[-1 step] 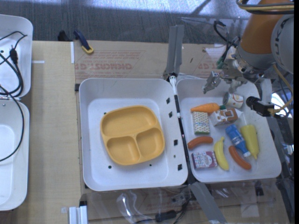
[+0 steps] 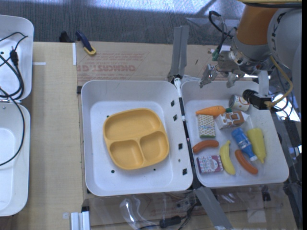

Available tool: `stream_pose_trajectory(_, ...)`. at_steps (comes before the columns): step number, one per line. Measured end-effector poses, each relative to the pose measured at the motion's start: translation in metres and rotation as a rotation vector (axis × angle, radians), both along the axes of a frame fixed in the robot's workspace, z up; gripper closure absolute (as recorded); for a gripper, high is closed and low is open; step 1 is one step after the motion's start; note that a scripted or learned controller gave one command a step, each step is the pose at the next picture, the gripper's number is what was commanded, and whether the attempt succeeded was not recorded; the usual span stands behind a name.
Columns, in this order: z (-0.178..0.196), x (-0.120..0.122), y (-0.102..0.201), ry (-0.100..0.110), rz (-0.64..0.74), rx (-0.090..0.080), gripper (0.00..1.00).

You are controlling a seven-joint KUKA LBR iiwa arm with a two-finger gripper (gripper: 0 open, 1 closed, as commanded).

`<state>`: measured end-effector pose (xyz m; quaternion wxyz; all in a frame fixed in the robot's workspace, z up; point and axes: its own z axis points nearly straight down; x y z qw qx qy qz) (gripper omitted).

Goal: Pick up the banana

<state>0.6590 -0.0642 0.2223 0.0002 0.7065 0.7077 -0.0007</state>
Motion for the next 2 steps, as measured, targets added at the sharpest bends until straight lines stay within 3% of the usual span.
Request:
stream_pose_trajectory(1,-0.029,-0.042,-0.076,0.001,0.040,0.000,0.00)
stream_pose_trajectory(2,-0.023,0.000,-0.060,0.000,-0.052,0.000,0.00)
